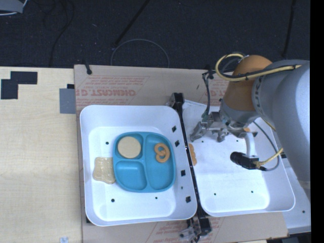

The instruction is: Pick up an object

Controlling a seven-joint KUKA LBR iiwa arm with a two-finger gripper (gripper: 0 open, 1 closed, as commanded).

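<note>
1. Overhead, my jaws (206, 131) hung spread wide, holding nothing, in the right bin (243, 196).
2. A pretzel (161, 152) lay on the blue tray (144, 178), left bin (96, 120).

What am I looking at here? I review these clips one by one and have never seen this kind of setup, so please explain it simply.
This is a single camera fixed above a workbench, looking down at a slant. The big grey shape with an orange band on the right is a robot arm; its gripper hangs over the upper left part of the right bin. I cannot tell whether anything is between its fingers. Two shallow white bins sit side by side. In the left bin lies a blue divided plate, with a round tan cracker in one compartment and a pretzel in another. A pale, toast-like piece lies against the plate's left edge. A small tan item sits at the right bin's left edge, by the divider.
</note>
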